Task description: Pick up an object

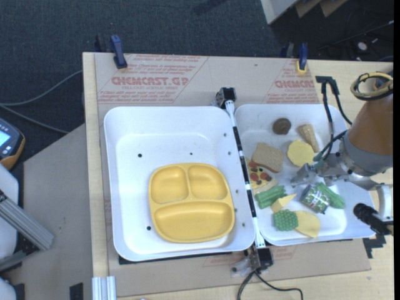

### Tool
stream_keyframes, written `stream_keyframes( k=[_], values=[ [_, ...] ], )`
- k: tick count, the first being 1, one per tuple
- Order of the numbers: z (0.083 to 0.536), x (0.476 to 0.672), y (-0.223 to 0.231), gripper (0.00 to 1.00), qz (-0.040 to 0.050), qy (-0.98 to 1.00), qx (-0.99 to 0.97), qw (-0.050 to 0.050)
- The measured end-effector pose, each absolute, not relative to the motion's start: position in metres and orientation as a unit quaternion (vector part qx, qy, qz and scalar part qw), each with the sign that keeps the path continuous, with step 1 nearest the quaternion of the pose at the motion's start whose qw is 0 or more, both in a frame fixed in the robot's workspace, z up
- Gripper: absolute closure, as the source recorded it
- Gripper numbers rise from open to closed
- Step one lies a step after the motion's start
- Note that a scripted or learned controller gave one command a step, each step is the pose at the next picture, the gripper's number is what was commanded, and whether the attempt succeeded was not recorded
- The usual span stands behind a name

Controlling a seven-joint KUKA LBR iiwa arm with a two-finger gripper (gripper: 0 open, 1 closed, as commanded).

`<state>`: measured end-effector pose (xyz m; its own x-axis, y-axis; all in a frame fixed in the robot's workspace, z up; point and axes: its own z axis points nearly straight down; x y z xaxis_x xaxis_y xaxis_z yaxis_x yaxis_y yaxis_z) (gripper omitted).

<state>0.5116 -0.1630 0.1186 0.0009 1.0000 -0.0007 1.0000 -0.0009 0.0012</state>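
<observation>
Nearest the camera, along the right bin's (356,230) front edge, lie a green knobbly toy (285,219) and a yellow wedge (307,224). Just behind them, under the arm's wrist, sits a green and dark crinkled object (319,197), possibly a small packet or a bunch of toy greens; blur prevents a firm identification. This is the likely pick target. The claw (310,175) is lowered among the items immediately above it; its state cannot be determined, as the metal parts merge with the clutter.

Outward from the target: a green pod (270,196), a pale yellow chip (287,200), a pizza slice (259,174), a slice of toast (269,157), a yellow disc (301,152), a tan cone (307,134) and a brown ball (282,126). The left bin (125,142) holds a yellow divided plate (190,201). Both bins rest on the worktop (94,167).

Step in hand: descent to grasp. The next move calls for closing on one item, then lifting straight up clear of its neighbours. The arm (372,133) hides the bin's right side.
</observation>
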Motion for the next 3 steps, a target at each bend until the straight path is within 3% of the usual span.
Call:
stream_keyframes(
  k=[1, 2, 3],
  values=[
    [0.086, 0.505, -0.139, 0.0, 0.0019, 0.708, 0.707, 0.003],
    [0.095, 0.503, -0.139, 1.0, 0.0005, 0.707, 0.707, 0.002],
    [0.191, 0.558, -0.045, 1.0, 0.0055, 0.712, 0.703, 0.004]
  ],
)
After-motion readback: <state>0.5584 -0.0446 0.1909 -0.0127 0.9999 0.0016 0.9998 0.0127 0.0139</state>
